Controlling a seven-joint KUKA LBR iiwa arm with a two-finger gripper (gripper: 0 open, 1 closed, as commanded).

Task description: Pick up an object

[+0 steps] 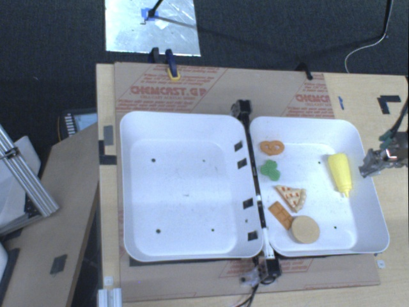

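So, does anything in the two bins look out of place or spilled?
Nothing stands out. The pretzel, green piece, pizza slice, cracker, round cookie and yellow bottle all lie inside the right bin, none spilled over its rim.

Bench (105, 107) w/ cardboard sheet (211, 85); 2 white bins, left (137, 130) & right (374, 226), side by side.

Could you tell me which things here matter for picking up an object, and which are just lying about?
For the job:
tool
yellow bottle
pretzel
green toy
waffle slice
cracker
round biscuit
right bin

Lying about:
left bin
silver sheet
yellow clamp
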